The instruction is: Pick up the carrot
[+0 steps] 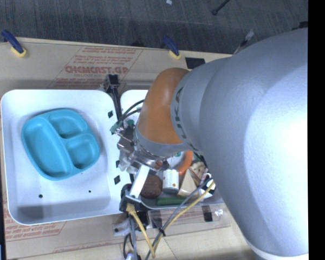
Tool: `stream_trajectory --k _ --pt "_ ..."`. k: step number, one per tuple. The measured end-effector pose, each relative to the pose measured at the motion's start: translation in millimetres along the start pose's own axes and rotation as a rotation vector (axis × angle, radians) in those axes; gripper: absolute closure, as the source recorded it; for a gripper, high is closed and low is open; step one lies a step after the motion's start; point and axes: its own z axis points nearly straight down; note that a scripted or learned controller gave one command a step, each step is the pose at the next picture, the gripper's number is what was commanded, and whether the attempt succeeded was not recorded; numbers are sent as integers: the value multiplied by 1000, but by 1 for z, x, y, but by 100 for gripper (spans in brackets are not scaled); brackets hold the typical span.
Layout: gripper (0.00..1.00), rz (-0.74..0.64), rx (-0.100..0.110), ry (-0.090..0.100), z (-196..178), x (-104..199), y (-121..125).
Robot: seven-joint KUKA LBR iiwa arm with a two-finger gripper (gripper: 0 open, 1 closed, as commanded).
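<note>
- Over the right shallow white bin (132, 99), the grey arm with the orange band (162, 112) reached down and covered most of that bin, leaving its far-left corner and a strip along its near edge visible.
- At the arm's lower end, the hand (131, 164) sat low beside the bin's left wall; whether it was released, clenched or grasping anything could not be told.
- The long orange carrot (188, 160) lay in the right bin toward its near edge, right of the hand and partly hidden under the arm.
- Just beside the carrot, nearer the bin's near edge, lay a small white cylinder with an orange end (170, 181), a round dark brown lump (151, 187) and a beige, partly hidden object (197, 176).
- A slim green stick (170, 201) lay along the near edge, below the brown lump.
- The left shallow white bin (11, 161) held a blue three-compartment plastic plate (59, 142) in its far half.
- Brown cardboard with red print (97, 64) covered the counter under both bins.
- Two blue-and-yellow clamps (13, 43) gripped the counter's far edge.
</note>
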Motion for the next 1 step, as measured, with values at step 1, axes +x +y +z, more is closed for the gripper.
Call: stream_trajectory --k 1 --pt "0 0 -1 0 0 0 0"
